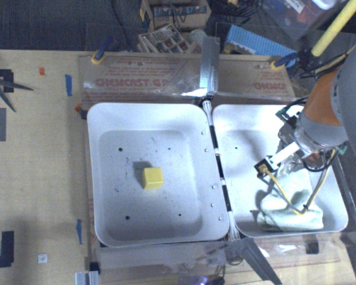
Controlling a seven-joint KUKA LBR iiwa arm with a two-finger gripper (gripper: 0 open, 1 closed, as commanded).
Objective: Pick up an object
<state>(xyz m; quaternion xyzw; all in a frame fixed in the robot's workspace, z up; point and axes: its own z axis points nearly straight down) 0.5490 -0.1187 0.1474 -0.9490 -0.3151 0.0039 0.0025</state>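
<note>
Far off to my left lies the pale wooden bench top (29, 177), lit evenly from above, with a strip of blue tape (68, 85) and a small red mark (41, 71) stuck to it. At its outer edge sit dark metal fittings (3, 85). Beyond me, behind the two bins, a brown cardboard panel (148, 79) with red lettering stands along the bench, held by clamps with yellow and blue grips (101, 51). Further back the floor is dark carpet (47, 10), cluttered with black cables (121, 8), a wooden box (172, 8) and a blue ribbed sheet (252, 40). A yellow rod (338, 22) slants above me.
</note>
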